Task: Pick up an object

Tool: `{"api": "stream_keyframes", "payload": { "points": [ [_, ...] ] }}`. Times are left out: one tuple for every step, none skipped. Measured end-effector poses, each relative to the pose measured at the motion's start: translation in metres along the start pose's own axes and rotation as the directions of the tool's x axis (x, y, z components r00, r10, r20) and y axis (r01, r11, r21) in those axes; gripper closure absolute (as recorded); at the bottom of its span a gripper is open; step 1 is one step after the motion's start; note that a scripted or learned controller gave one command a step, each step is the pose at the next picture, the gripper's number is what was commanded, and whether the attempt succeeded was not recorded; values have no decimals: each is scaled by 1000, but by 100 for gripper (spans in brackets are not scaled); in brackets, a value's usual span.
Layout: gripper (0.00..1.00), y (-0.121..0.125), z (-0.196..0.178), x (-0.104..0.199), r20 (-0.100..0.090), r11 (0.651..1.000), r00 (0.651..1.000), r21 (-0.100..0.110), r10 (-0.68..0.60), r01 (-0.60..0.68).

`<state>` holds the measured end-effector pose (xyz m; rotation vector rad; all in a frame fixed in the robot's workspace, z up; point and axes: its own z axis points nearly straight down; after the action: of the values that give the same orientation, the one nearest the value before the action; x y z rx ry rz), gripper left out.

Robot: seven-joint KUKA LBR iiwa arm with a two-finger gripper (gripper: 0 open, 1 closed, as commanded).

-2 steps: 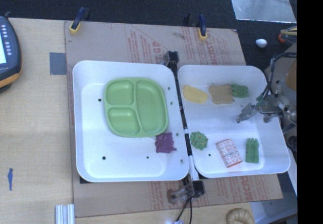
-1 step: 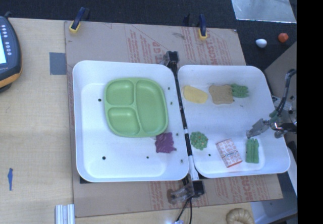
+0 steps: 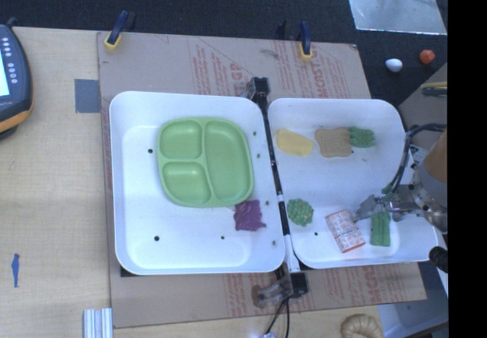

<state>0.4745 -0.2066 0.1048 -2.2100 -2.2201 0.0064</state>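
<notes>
We look down on a wooden counter (image 3: 53, 192) carrying a cardboard sheet (image 3: 228, 62) with two shallow white bins side by side. The left bin (image 3: 133, 253) holds a light green divided plate (image 3: 205, 161) near its middle, with open white floor along its left and lower sides. A small purple toy (image 3: 248, 215) lies just below the plate's lower right corner, near the wall shared by the bins.

The right bin (image 3: 335, 112) holds a yellow oval piece (image 3: 294, 143), a tan flat piece (image 3: 333, 141) and a green leafy piece (image 3: 362, 136) in a row near its far edge. The tan and leafy pieces touch. Near its front edge lie a round green broccoli-like toy (image 3: 300, 212), close to the shared wall, a small red and white packet (image 3: 345, 230), and a dark green upright piece (image 3: 380, 230). The middle of this bin is bare.

The arm enters from the right, and its gripper (image 3: 378, 208) sits low over the right bin's front right corner, just above the dark green piece and beside the packet. We cannot tell how its jaws stand or whether it touches anything.
</notes>
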Motion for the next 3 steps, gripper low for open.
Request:
{"api": "stream_keyframes", "payload": {
  "points": [
    [100, 1, -14, -2, 4, 1000, 1000, -5, 0, 0],
    [100, 102, -4, 69, 1, 1000, 1000, -13, -12, 12],
    [0, 97, -4, 63, 3, 1000, 1000, -6, -1, 1]
  ]
}}
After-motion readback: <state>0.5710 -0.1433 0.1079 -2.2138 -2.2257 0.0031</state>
